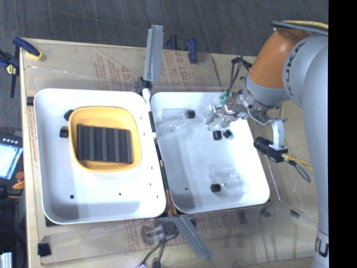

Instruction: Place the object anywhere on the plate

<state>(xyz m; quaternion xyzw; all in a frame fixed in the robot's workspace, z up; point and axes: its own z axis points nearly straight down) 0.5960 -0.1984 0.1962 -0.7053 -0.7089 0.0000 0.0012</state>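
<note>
Wooden bench with two white bins: in the right bin, the gripper, grip impossible to tell, hangs near a clear black-capped object, likely light, slippery, best pinched mid-body; the yellow plate lies left.

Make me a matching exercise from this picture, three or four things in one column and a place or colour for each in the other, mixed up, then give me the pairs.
Things:
1. yellow plate
2. dark ridged insert
3. gripper
4. small black piece

Places:
A. over the right bin's far edge
B. near the right bin's front edge
C. in the left bin
D. lying on the yellow plate

Pairs: 1-C, 2-D, 3-A, 4-B
</note>
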